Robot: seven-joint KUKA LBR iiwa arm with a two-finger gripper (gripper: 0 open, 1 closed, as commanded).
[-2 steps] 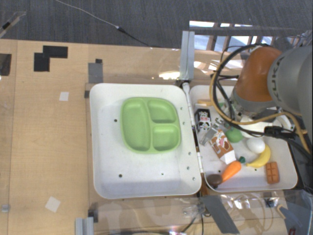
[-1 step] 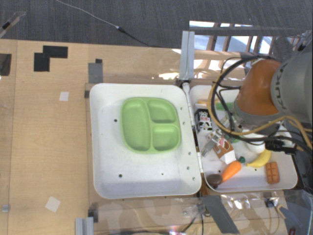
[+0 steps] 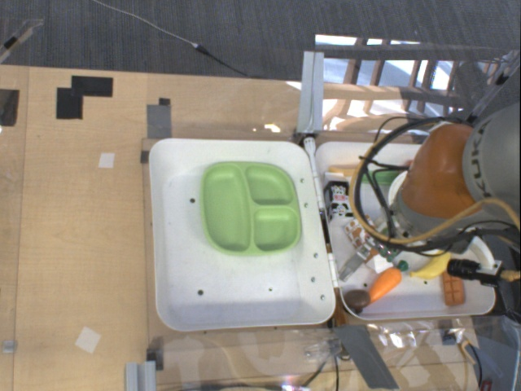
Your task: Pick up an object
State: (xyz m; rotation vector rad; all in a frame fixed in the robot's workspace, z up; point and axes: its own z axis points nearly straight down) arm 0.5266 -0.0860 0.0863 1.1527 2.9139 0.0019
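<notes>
The gripper (image 3: 364, 255) was down in the right bin (image 3: 480, 304), near its left wall, low over the clutter — whether it was wide, narrow or holding anything could not be told, since the arm's own bulk and cables masked it. A metallic part pointed down-left toward the bin's near-left corner. The arm (image 3: 456, 169) rose from there to the view's right, its orange band directly above the wrist, black cables looping round it.

Just beside the gripper, toward the bin's near edge, lay a toy carrot (image 3: 384, 284), orange, tilted, tip toward the near-left corner. A dark rounded object (image 3: 355, 300) sat in that corner, touching or nearly touching the carrot's tip — too dim to name. A yellow banana (image 3: 431, 268) lay to the carrot's right, and a brown block-like item (image 3: 453, 291) further right, by the near edge. A small black-and-white item (image 3: 337, 194) rested against the left wall, toward the far side.

The left bin (image 3: 175, 300) held a green divided plate (image 3: 250, 208), three compartments, set toward the far half. Both bins sat on the wooden worktop (image 3: 73, 259).
</notes>
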